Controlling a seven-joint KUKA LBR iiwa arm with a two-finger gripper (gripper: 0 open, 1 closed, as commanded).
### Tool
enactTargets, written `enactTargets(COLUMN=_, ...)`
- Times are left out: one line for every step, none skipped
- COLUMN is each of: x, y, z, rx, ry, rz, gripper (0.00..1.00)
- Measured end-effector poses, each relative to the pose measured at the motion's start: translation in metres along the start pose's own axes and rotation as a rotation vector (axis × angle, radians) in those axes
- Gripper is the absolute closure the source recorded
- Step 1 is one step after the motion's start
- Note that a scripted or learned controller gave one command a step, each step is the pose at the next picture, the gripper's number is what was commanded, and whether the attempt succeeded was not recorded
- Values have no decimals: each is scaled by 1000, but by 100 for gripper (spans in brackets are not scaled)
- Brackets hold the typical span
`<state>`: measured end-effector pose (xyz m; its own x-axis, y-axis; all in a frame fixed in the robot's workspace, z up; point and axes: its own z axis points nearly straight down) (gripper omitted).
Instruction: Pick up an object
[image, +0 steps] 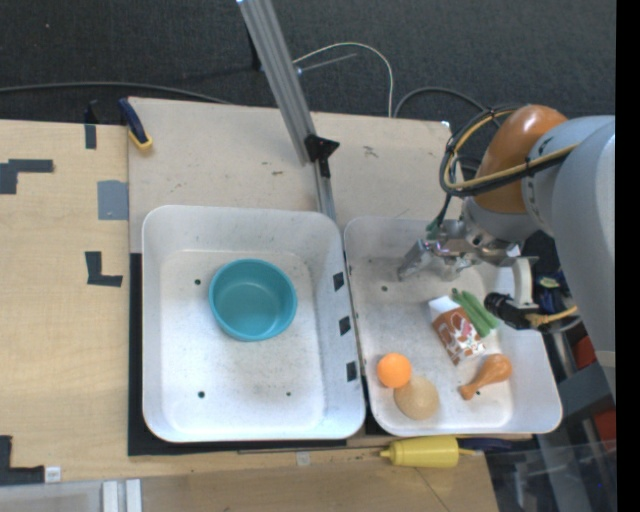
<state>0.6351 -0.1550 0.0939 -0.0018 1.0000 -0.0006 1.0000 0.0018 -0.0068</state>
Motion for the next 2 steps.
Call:
enactTargets(x=0, y=2, z=-14, rx=-5, ry=-1, rz=-2, gripper=100)
enactTargets(x=8, y=6, z=-75, rx=-12, ry=0, rz=-1, gripper=100)
